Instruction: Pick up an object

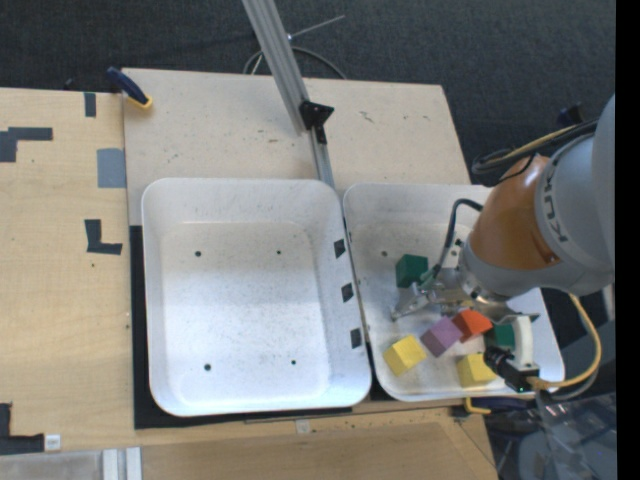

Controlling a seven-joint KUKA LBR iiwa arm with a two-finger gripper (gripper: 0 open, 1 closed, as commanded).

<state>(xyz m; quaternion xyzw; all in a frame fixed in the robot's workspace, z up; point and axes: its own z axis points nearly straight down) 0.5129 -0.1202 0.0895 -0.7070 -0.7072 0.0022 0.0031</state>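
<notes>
While metal tool hovers beside green block, grip unclear; matte cubes cluster in glossy right bin.

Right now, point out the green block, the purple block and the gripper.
green block (pixel 411 269), camera view, on its top face
purple block (pixel 439 338), camera view, on its top face
gripper (pixel 408 302), camera view, midway between its fingertips

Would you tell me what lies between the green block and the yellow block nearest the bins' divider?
In the camera view, bare white bin floor separates the green block from that yellow block.
</notes>
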